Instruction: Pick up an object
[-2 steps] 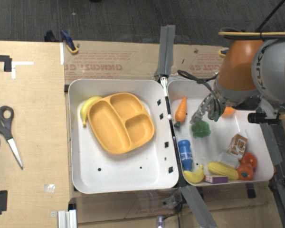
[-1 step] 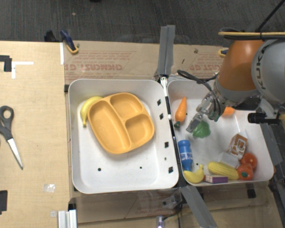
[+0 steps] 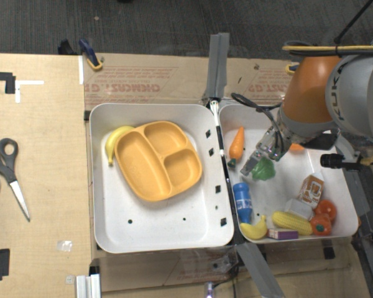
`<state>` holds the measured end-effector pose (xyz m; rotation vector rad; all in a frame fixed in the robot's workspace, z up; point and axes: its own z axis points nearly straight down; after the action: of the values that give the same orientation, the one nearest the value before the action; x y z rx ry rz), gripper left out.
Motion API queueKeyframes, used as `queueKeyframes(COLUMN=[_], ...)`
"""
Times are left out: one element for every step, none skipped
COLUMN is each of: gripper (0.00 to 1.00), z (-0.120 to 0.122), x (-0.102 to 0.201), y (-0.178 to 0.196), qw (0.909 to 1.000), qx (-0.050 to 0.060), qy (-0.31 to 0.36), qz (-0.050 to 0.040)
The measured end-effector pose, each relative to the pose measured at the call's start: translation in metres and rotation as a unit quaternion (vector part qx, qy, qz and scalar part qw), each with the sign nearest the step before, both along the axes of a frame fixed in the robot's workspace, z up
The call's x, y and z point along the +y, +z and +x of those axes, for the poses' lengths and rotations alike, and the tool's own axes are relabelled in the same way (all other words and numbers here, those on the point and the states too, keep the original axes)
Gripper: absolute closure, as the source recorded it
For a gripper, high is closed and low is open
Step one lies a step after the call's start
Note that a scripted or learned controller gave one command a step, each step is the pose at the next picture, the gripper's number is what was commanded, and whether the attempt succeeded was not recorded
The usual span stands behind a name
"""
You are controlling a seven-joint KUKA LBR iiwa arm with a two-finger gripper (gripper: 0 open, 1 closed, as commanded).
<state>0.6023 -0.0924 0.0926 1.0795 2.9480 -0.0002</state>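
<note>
Dark grey carpet (image 3: 174, 11) is stretching across the top, while a pale wooden surface (image 3: 37, 166) is carrying scissors (image 3: 9, 172) and brown cardboard (image 3: 149, 82) below it.

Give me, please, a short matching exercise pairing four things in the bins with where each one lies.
Things:
1. divided plate
2. carrot
3. blue can
4. corn cob

Places:
A. right bin, near front wall
B. left bin, beside a banana
C. right bin, upper left
D. right bin, along left wall, toward the front

Pairs: 1-B, 2-C, 3-D, 4-A
</note>
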Motion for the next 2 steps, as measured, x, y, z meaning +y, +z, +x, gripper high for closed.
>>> queueKeyframes(gripper=[0.0,1.0], z=[-0.0154,-0.0149], x=[-0.0025,-0.003], y=[-0.0017,0.0074], qw=[0.9892,0.9894], qx=[0.002,0.001], qy=[-0.146,-0.145], qz=[0.0001,-0.0009])
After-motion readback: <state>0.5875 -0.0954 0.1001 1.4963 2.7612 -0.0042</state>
